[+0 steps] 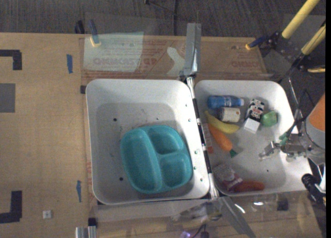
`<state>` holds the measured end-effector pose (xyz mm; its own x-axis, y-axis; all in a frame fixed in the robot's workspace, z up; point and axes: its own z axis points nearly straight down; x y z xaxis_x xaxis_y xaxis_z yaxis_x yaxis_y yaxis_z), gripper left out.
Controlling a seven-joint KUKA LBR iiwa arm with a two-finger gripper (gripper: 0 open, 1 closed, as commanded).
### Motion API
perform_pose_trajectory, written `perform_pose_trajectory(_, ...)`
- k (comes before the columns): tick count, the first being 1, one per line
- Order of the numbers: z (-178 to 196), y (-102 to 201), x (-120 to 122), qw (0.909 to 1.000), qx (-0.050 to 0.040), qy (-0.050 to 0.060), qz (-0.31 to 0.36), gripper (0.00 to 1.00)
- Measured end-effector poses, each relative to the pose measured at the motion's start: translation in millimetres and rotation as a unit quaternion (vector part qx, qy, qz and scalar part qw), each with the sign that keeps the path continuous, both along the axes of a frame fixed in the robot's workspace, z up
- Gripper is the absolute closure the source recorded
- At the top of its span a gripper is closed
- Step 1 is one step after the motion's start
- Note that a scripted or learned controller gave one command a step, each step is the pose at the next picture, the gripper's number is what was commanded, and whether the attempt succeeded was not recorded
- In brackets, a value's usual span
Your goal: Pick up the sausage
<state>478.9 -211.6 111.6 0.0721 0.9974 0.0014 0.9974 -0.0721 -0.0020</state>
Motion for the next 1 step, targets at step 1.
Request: perform_pose_trajectory(1, -24.2, 52.6, 6.1, 0.9684, -0.0025, -0.004, -0.249, 0.0)
